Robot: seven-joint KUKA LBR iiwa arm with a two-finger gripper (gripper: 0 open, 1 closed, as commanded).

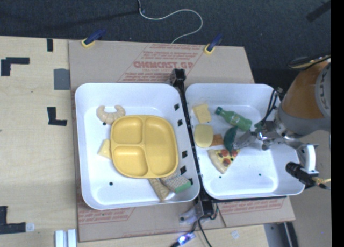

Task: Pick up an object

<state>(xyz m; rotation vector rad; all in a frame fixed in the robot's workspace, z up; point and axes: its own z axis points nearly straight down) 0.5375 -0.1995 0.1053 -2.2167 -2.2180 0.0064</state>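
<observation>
Inside the right-hand shallow white bin (pixel 269 178) we find the small things on offer for picking. Nearest the claw (pixel 240 139) lies a dark teal, leaf-shaped plastic piece (pixel 230 137), and the claw's tip sits right against it; we cannot tell whether the piece is actually gripped or how wide the claw stands. Just above it a green plastic toy bottle (pixel 234 118) lies on its side, slanting down toward the right. To the left, near the bin's inner wall, we see a pale yellow square wedge like a slice of cheese (pixel 202 113), and below it a round pale yellow disc (pixel 203 135) with a small orange bit (pixel 216 140) touching its right edge. Lower still rests a toy pizza slice with red and green toppings (pixel 222 159), just under the teal piece.

We see the grey arm with its orange band (pixel 302 96) coming in over the bin's right rim.

In the left white bin (pixel 88 133) a yellow plastic plate with three compartments (pixel 144 146) takes up the middle. A beige curled croissant-like toy (pixel 109 113) lies beside its upper left corner, a yellow wedge (pixel 105 148) peeks from under its left edge, and a tan waffle-textured cone with a green piece (pixel 171 185) lies at its lower right.

Both bins rest on a cardboard sheet with red lettering (pixel 156 63) on the pale wooden bench (pixel 32 154).
</observation>
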